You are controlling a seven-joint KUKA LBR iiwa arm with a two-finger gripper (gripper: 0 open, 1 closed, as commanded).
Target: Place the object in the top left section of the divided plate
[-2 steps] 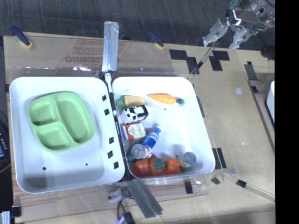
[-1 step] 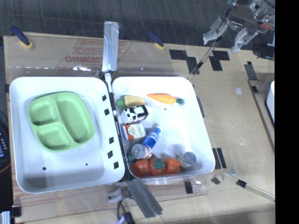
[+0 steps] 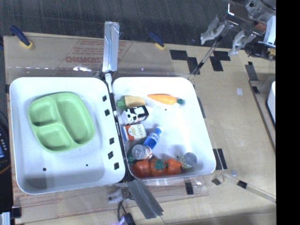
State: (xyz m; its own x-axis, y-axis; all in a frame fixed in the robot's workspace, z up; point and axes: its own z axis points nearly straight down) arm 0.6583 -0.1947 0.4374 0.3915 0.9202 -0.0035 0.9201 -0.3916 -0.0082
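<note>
The hand (image 3: pixel 225 34) was seen raised at the upper right above the counter (image 3: pixel 234 125), its pale fingers spread with nothing between them. The divided plate (image 3: pixel 61 121), smooth matte green with rounded corners and three sections, was set in the left bin (image 3: pixel 28 172). A glossy orange carrot (image 3: pixel 162 99) lay in the right bin (image 3: pixel 199 125).

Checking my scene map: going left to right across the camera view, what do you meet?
Green divided plate → taped divider between the bins → orange carrot → small can → gripper at the upper right.
</note>
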